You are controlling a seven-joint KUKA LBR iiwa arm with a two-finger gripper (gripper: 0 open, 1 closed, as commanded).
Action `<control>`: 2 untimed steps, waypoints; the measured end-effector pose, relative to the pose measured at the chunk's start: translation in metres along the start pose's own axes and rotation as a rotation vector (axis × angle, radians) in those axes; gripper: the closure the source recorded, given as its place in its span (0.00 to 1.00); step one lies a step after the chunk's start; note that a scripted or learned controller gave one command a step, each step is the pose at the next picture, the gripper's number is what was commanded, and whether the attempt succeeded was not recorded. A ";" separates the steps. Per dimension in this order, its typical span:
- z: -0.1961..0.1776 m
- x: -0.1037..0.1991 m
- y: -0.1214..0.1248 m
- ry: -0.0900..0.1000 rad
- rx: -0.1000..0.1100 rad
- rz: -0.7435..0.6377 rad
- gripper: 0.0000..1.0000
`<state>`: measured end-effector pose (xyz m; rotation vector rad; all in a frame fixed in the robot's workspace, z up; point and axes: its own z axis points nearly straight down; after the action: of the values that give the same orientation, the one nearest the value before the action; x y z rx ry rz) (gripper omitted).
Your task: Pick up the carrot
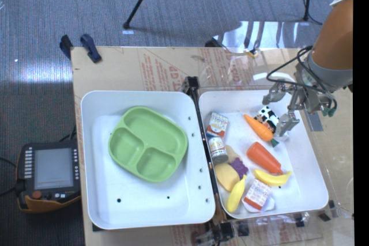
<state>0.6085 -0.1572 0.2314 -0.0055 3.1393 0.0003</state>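
Carrot, the small orange tapered toy [258, 127], lies slantwise in the upper part of the right shallow white bin [308, 150], its thick end beside a black-and-white spotted cow toy [267, 116]. The grey two-finger end effector [286, 108] hangs just above and right of it, fingers spread apart with nothing between them; one fingertip [287, 124] sits close to the thick end. Below lie an orange-red pepper [264, 156] and a yellow banana [272, 177]. The left bin [92, 124] holds a green divided plate [148, 143] on the tabletop [138, 69].

I see the orange carrot [258, 127] lying slantwise in the right bin, just left of the jaws.
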 end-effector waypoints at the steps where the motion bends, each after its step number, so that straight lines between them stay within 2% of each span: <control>1: 0.132 -0.032 -0.002 0.000 -0.001 0.010 0.00; 2: 0.120 -0.035 0.000 -0.008 -0.001 0.005 1.00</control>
<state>0.6442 -0.1570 0.1116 0.0022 3.1316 0.0019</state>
